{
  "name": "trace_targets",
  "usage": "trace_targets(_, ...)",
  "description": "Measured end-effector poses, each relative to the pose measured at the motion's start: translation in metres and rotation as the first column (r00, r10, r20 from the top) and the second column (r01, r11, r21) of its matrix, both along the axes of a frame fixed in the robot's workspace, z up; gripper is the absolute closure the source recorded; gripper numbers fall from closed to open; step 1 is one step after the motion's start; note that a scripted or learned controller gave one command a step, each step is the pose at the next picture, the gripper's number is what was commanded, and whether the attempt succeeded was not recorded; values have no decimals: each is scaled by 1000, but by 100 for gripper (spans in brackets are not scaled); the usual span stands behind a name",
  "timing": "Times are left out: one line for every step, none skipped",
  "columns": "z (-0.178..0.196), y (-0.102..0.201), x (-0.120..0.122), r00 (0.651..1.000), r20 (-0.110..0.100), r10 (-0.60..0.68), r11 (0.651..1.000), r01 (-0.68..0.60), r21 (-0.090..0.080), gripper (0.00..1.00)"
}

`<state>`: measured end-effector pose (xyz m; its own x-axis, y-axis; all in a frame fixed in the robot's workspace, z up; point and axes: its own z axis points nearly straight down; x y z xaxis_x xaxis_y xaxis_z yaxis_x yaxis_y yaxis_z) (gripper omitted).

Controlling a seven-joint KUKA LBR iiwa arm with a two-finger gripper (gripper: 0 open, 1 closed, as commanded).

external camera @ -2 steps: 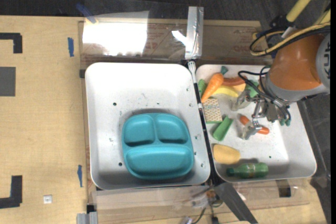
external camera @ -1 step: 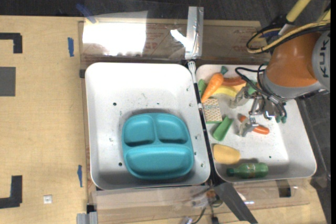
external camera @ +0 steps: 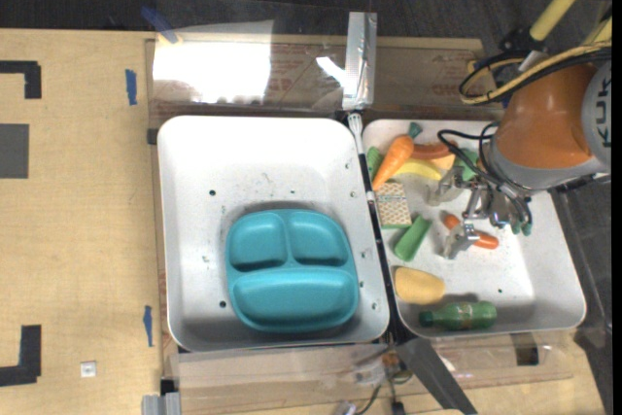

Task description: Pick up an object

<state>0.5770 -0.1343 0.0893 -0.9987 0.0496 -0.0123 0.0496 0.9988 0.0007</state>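
White bins sit side by side on the desk (external camera: 78, 209). The left bin (external camera: 194, 160) has a teal tray (external camera: 290, 269) with three parts lying in it, toward the near side.

The right bin (external camera: 554, 277) has toy food in it. An orange carrot (external camera: 393, 158) lies at the far left corner, tilted, with a yellow banana shape (external camera: 420, 171) just beside it. A checked block (external camera: 393, 207) lies below the carrot, near the wall between the bins. A green pickle shape (external camera: 411, 236) lies at a slant below that. A yellow potato shape (external camera: 419, 284) sits nearer the front, and a green bottle (external camera: 458, 313) lies on its side along the front wall. A small red and orange piece (external camera: 483, 242) lies in the middle of the bin.

The grey arm with its orange band (external camera: 544, 126) comes in from the right. Its hand (external camera: 473, 219) is low over the middle of the right bin, right by the small red piece. The metal parts are jumbled there, so I cannot tell if the hand is released or clenched, or if it has anything.
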Motion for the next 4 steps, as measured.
trace_targets(0,-2,-1,999,0,36,999,-36,-2,0)
trace_targets(0,2,-6,1000,1,6,1000,-6,-1,0)
trace_targets(0,-6,-6,1000,2,19,1000,-19,-1,0)
trace_targets(0,-10,8,994,0,114,993,-114,-4,0)
